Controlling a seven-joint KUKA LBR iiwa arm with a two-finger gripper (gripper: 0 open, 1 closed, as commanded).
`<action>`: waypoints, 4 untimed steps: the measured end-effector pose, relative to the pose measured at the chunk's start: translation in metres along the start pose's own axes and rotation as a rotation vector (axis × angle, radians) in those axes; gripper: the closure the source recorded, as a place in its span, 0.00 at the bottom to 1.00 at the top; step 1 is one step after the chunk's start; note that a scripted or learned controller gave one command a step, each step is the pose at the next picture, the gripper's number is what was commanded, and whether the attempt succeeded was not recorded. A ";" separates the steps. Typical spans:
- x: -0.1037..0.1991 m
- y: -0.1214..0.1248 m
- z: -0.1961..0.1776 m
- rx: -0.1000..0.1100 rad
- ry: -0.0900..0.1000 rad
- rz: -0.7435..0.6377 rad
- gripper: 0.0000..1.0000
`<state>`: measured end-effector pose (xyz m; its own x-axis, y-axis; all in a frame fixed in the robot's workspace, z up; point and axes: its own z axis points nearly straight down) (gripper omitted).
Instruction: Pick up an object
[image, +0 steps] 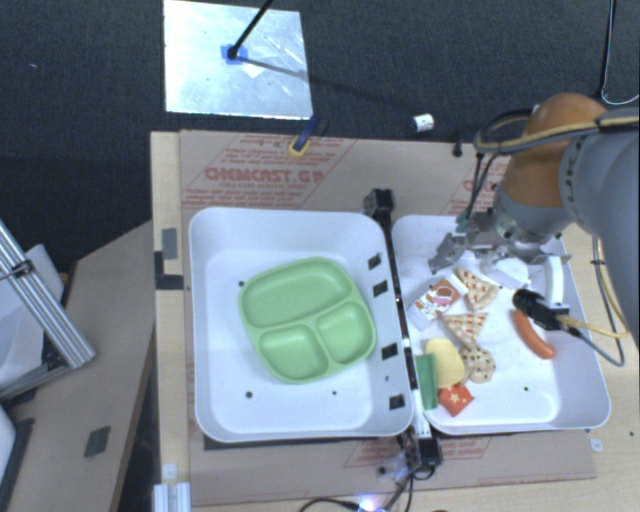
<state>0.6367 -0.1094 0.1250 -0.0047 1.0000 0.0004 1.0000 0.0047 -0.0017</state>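
Cardboard under both bins reads "CHEMCAST G9"; whether the end effector is open or closed, I cannot tell.

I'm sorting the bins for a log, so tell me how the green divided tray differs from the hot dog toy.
The green divided tray is light green; the hot dog toy is orange-red. The tray is broad and flat with three compartments; the hot dog is small, narrow and solid. The tray lies in the left bin; the hot dog lies in the right bin among other toy foods. Both rest on a bin floor, ungripped.
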 end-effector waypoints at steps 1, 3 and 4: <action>-0.002 0.003 0.036 -0.010 -0.006 0.002 0.00; -0.005 0.006 -0.044 -0.008 -0.001 0.001 1.00; -0.005 0.007 -0.099 -0.010 -0.002 0.000 1.00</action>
<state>0.6443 -0.1145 0.2242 -0.0052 1.0000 -0.0014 1.0000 0.0052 0.0080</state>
